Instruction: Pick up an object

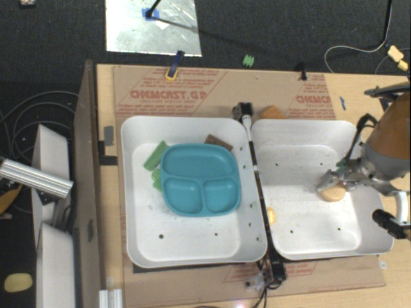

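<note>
A bench (192, 88) covered in brown cardboard carries two shallow white bins side by side. The left bin (138, 236) holds a blue divided plate (199, 179) near its middle, with green pieces (154, 156) tucked under the plate's left edge and a brown piece (218, 142) at its far edge; these sit partly hidden, so they would be awkward to grasp. The right bin (302, 236) is mostly bare, with one small tan lump (332, 194) lying near its right edge. A yellow scrap (271, 217) sits by the divider between the bins.

The arm reaches in from the right, and its claw (337, 178) hangs low over the right bin, right at the tan lump's far side, seemingly touching it. This placement suggests the lump is the chosen object, since it lies alone and unobstructed. Whether the claw is apart or closed cannot be told, and the lump appears to rest on the bin floor rather than being lifted.
</note>
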